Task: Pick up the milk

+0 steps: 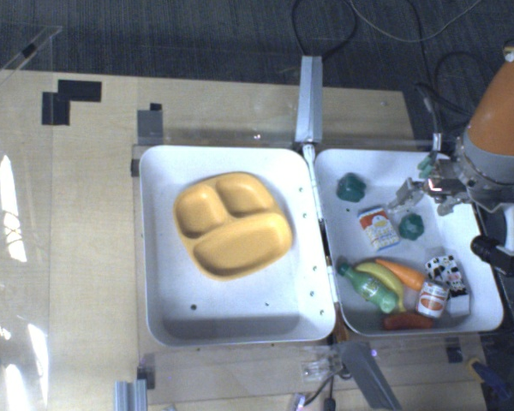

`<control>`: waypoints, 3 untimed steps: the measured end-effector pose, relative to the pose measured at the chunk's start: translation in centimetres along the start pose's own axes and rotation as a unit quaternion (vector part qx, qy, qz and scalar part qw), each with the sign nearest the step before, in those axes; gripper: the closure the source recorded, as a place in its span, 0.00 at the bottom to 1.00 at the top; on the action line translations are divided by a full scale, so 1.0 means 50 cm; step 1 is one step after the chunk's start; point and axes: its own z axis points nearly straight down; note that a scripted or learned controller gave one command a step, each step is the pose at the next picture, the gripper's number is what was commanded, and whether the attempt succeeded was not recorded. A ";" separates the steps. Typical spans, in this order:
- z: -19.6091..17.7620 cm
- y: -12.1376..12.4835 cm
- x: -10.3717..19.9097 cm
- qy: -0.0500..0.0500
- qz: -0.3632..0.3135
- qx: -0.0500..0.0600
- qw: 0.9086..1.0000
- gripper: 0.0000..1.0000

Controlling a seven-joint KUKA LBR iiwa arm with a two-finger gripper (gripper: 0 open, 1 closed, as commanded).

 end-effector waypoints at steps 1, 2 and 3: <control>0.020 -0.082 -0.099 0.000 0.030 -0.001 1.000 0.00; 0.226 -0.110 -0.146 -0.006 0.076 -0.017 0.997 0.00; 0.200 -0.104 -0.147 -0.008 0.074 -0.022 0.997 1.00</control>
